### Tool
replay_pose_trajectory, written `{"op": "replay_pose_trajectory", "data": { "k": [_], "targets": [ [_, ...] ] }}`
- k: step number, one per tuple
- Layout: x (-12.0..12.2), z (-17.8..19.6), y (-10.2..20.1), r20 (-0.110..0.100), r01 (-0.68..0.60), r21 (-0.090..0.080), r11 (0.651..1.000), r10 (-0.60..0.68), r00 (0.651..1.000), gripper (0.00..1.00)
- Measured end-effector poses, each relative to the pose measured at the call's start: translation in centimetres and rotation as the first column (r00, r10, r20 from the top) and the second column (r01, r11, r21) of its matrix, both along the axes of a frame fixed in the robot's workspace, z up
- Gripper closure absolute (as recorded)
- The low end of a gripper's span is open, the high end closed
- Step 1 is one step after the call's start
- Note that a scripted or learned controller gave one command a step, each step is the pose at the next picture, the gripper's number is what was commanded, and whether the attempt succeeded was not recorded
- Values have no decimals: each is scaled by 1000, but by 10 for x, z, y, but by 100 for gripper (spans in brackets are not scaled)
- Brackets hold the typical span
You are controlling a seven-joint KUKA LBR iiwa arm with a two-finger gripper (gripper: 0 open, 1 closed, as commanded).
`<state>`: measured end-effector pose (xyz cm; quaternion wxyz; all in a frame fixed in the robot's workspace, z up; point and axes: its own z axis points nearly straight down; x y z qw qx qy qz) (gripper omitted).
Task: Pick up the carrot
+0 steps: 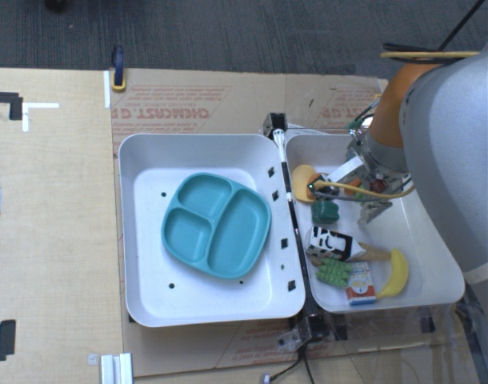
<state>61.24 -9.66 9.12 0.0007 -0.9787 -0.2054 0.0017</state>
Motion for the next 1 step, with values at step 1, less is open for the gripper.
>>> {"op": "replay_pose_trajectory", "data": {
  "k": [1],
  "targets": [
    [-1,8,-1,-4,0,2,1000,0,1000,100]
  ]
}}
